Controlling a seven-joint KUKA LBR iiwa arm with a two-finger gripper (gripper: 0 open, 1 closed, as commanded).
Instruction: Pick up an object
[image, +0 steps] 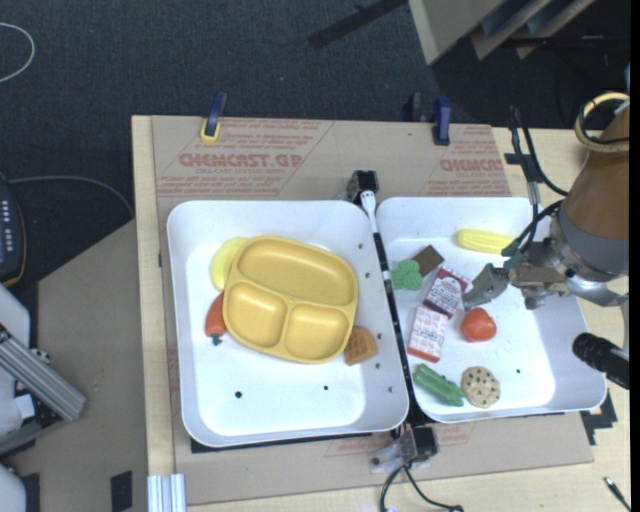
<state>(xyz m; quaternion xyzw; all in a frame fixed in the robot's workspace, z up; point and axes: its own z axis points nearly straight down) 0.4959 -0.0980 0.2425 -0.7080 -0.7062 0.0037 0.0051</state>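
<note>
red tomato (479, 325), right bin (560, 385), beside red-white packet (436, 314)

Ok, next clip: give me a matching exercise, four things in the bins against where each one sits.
Things:
1. yellow tray
2. cookie
3. corn cob
4. tomato

Places:
A. near corner of the right bin
B. far side of the right bin
C. left bin
D. right bin, just below the tool

Pairs: 1-C, 2-A, 3-B, 4-D

The grey arm (600, 215) reaches in from the right, its pincer (492, 285) angled down-left.
</note>
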